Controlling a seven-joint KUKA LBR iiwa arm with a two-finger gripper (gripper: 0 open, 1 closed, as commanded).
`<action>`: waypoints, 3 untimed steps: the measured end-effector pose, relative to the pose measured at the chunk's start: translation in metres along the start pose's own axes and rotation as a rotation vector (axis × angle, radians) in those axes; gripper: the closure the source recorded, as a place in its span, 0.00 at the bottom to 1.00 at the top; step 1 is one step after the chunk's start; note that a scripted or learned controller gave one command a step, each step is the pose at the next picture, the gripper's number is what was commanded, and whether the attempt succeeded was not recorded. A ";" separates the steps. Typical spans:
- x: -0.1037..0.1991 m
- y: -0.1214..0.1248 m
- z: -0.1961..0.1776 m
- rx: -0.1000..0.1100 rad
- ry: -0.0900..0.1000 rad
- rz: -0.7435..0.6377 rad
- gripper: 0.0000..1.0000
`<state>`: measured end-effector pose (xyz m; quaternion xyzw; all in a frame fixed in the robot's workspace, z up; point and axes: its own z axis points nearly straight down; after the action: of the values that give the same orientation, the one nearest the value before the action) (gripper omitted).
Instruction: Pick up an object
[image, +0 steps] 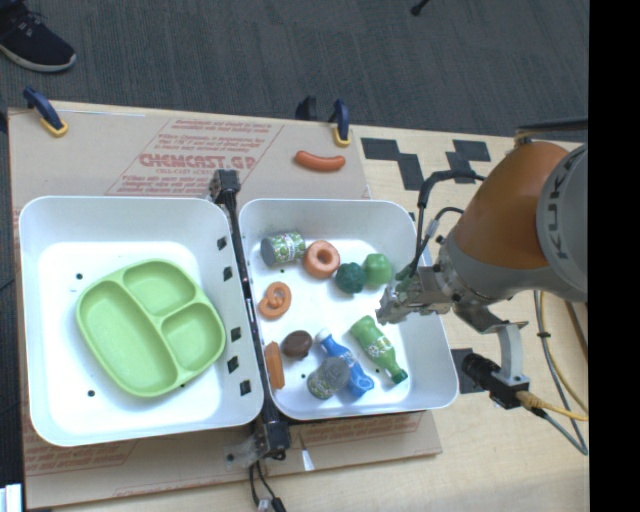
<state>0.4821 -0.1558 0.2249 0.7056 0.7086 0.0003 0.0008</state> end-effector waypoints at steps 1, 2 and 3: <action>-0.046 0.025 -0.007 0.001 0.000 0.000 1.00; -0.055 0.042 -0.013 0.001 0.001 -0.003 1.00; -0.055 -0.003 0.001 0.003 0.000 -0.002 1.00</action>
<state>0.4791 -0.2112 0.2242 0.7049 0.7093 -0.0009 -0.0004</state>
